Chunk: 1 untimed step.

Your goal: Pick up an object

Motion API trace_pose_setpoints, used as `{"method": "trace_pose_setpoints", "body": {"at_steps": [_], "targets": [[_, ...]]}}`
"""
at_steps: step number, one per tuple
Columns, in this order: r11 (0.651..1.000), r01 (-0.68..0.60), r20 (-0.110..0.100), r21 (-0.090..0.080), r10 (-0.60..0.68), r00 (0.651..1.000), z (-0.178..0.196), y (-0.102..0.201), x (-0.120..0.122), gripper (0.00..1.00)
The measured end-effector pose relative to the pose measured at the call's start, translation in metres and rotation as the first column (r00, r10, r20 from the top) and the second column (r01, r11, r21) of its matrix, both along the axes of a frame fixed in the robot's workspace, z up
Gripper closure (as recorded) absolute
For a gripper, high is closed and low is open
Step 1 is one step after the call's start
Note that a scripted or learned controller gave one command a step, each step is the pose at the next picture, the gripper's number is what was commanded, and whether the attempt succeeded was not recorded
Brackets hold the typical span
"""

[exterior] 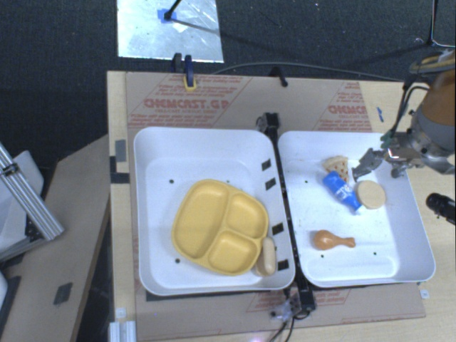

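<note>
- Tool [370, 161] over right bin [410, 219], upper right part, w/ arm [434, 120] coming in from the right; we can't tell if it's wide or narrow, nothing seen in it.
- Right bin items: blue tube [340, 192] just below-left of tool, cheese wedge [337, 166] touching tube's top end, round biscuit [370, 194] beside tube, drumstick [332, 241] lower down, apart.
- Left bin [153, 191]: we see yellow tray [217, 226] w/ 3 compartments, bread roll [267, 255] against its lower right edge.
</note>
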State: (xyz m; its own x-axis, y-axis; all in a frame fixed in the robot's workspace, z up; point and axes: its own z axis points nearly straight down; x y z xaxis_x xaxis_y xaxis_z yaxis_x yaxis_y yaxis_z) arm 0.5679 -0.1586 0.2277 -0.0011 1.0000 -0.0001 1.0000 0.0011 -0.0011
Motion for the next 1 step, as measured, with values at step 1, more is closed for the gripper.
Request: {"method": "trace_pose_setpoints", "body": {"at_steps": [1], "targets": [[1.0, 0.0, -0.003, 0.001, 0.0, 1.0, -0.0612, -0.0025, -0.0056, 0.0]]}}
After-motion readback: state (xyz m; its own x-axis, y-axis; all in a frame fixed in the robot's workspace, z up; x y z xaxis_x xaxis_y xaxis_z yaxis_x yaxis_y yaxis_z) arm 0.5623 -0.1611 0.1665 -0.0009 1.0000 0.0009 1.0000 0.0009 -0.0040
